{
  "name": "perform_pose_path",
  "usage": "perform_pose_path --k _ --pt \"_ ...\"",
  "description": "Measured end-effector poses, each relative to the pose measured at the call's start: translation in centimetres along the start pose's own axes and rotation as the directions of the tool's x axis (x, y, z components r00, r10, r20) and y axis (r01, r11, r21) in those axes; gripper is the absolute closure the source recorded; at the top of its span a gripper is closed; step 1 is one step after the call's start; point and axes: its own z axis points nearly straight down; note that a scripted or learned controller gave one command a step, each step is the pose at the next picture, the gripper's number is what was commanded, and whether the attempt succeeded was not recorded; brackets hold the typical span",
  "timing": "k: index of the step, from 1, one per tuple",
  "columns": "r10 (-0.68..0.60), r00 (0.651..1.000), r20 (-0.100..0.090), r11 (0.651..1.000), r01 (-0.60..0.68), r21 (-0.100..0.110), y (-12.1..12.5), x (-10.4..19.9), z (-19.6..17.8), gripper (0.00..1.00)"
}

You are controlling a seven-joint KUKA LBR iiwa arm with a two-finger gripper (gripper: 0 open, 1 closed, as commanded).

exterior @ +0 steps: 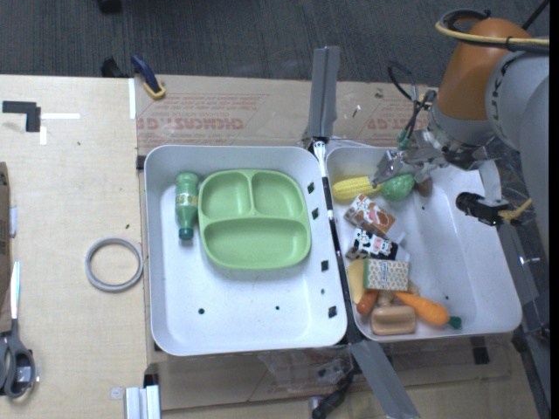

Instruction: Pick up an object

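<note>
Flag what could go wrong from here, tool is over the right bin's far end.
1. The tool sits by a small green item that touches the corn cob; a grasp may nudge the cob or catch both.
2. Both lie near the right bin's far wall, so a finger could strike the rim.
3. The green item looks rounded; it may slip out.

tape roll point(113, 263) on the bench, just left of the left bin | scissors point(16, 356) at the bench's lower left edge | blue-and-yellow clamp point(148, 76) near the bench's back edge, above the left bin | black bracket point(24, 112) at the back left corner
</note>
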Motion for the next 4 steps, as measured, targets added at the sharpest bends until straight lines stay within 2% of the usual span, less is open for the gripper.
perform_pose_path --k 1,2,3,4 --pt "0.038 0.999 -0.001 0.999 -0.038 0.000 -1.8 1.0 3.3 0.00" --pt "0.186 0.982 -0.001 0.982 -0.186 0.010 -0.5 0.3 4.5 0.00" --pt "0.185 0.983 0.001 0.983 -0.185 0.007 -0.4 0.2 3.5 1.00" --pt "-0.012 1.000 0.000 1.000 0.012 0.000 0.8 6.2 -5.7 1.00"
